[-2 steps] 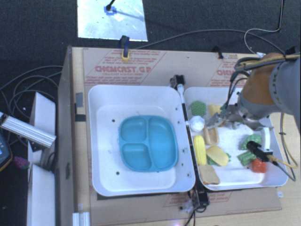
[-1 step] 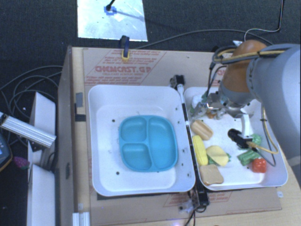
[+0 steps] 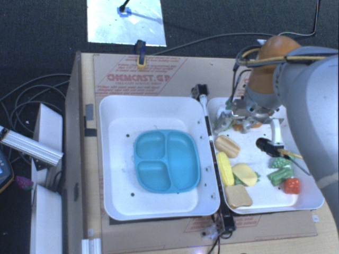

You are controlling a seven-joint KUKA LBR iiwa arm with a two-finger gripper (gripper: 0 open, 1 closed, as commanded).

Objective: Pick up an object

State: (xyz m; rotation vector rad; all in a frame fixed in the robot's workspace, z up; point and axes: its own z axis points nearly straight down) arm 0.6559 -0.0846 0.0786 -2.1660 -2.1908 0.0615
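Observation:
My gripper (image 3: 239,118) is low over the far end of the right bin (image 3: 312,197), reaching in from the right. A small orange piece (image 3: 239,125) shows just under it, and whether it is gripped is unclear. Toy foods lie nearer the front: a tan bun (image 3: 226,144), a yellow corn cob (image 3: 225,168), a yellow piece (image 3: 245,174), a slice of toast (image 3: 238,196), green vegetables (image 3: 279,171) and a red tomato (image 3: 291,185).
The left bin (image 3: 114,142) holds a blue divided plate (image 3: 167,160). A black clamp (image 3: 200,92) sits at the far end of the wall between the bins. Cables and a white box (image 3: 45,157) lie left of the bench.

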